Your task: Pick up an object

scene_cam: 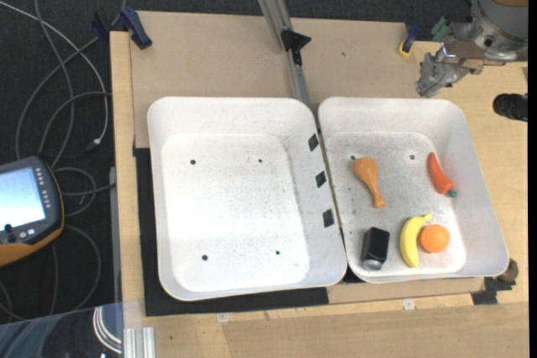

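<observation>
arm: reaches in far right, wrist down | jaws: over surface beyond right bin, state unclear | objects: drumstick, carrot, banana, orange, black block inside right bin

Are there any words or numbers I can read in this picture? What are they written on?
No words or numbers can be read here.
The handheld screen at the left edge glows, but anything on it is too blurred to read.
The black box in the right bin shows no label that can be made out.
The black tabs between the bins are plain.
</observation>
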{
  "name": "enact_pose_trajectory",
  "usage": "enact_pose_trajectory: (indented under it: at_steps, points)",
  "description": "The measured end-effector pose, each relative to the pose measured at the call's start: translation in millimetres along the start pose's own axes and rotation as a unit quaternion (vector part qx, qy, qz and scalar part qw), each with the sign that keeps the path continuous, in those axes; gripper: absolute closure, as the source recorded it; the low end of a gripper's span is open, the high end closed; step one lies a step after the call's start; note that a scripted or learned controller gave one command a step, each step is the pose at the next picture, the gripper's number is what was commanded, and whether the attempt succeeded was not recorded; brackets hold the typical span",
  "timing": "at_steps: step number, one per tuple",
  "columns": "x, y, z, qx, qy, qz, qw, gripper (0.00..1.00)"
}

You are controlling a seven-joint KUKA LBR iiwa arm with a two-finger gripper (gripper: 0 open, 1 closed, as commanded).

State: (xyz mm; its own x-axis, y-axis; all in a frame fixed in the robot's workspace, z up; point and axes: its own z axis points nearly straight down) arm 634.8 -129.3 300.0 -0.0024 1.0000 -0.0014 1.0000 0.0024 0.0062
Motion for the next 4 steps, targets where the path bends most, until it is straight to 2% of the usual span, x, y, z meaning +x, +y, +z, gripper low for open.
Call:
enact_pose_trajectory:
  at_steps: [1,2,3,4]
  points:
    - [48.5,-23.7,21.0,0.006,0.002,-0.001,1.0000,1.00]
    - [102.6,-47.1,34.7,0.006,0.002,-0.002,1.0000,1.00]
    - [143.0,-69.2,49.8,0.006,0.002,-0.001,1.0000,1.00]
    - [178.1,-106.3,50.0,0.006,0.002,-0.001,1.0000,1.00]
